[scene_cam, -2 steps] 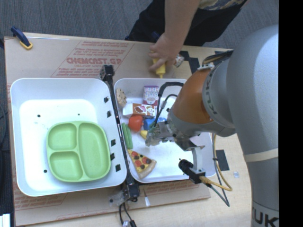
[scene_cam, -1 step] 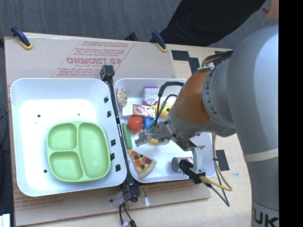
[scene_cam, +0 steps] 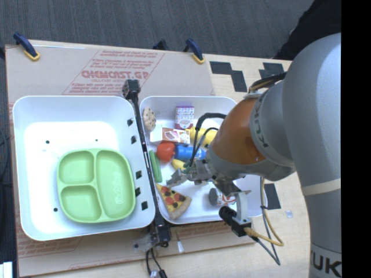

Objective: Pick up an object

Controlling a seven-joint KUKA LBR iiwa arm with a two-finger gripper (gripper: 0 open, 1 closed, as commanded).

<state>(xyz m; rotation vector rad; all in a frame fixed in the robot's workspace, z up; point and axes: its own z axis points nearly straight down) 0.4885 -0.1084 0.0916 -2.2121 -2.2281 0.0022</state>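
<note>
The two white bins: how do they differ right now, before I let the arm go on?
The left bin holds one thing, a light green divided plate lying flat; the right bin holds a crowd of small toys, among them a pizza slice, a red tomato and a small pink box. The gripper is down among the toys in the right bin, while the left bin has no arm over it. Both are shallow, white and side by side.

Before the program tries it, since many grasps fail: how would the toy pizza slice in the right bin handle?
The pizza slice lies flat and thin on the right bin floor, so the fingers may struggle to get under it. It looks like light, rigid plastic, likely to slide rather than roll.
</note>
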